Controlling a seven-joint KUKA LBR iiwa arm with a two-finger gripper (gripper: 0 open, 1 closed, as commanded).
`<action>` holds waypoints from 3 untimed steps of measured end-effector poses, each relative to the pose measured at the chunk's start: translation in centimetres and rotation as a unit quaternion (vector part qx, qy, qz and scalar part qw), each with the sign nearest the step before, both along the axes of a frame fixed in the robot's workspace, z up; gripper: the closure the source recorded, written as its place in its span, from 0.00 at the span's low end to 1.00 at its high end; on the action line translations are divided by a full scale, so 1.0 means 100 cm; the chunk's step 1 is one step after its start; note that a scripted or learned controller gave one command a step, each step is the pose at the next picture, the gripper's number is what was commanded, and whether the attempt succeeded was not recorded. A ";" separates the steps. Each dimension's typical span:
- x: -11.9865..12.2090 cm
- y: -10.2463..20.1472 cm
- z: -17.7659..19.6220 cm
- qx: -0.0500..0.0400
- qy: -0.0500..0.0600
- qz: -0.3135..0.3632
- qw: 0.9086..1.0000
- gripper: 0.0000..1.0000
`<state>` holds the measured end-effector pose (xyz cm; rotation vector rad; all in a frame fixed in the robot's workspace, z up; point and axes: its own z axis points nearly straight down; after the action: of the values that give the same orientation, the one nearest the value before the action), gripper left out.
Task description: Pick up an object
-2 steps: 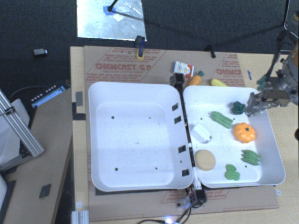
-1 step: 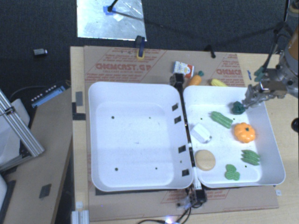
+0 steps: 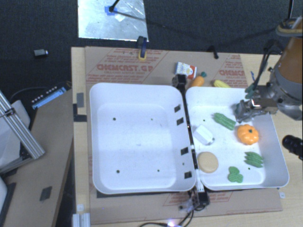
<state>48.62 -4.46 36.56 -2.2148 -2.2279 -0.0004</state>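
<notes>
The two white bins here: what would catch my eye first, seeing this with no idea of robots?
Likely the bright orange pumpkin in the right bin, with the arm's gripper hanging just above it. Around it lie green toy vegetables, a white block and a round tan cookie. The left bin beside it is a broad white expanse.

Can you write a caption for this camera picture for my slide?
Robot gripper hovers over the right bin, above a toy pumpkin and green cucumber.

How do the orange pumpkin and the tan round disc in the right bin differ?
The pumpkin is bright orange and bulging; the disc is pale tan and flat. The pumpkin lies just below the gripper; the disc lies near the bin's lower left corner. Both are roundish and lie loose in the same bin.
</notes>
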 end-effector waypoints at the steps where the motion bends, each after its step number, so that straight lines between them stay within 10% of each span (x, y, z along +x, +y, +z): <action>1: 0.055 0.006 0.055 -0.001 -0.005 0.000 1.000 1.00; 2: 0.008 0.038 0.043 0.000 0.000 0.000 1.000 1.00; 3: 0.025 0.044 0.052 0.000 -0.002 -0.001 1.000 1.00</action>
<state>51.11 -0.06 41.75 -2.2186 -2.2284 -0.0050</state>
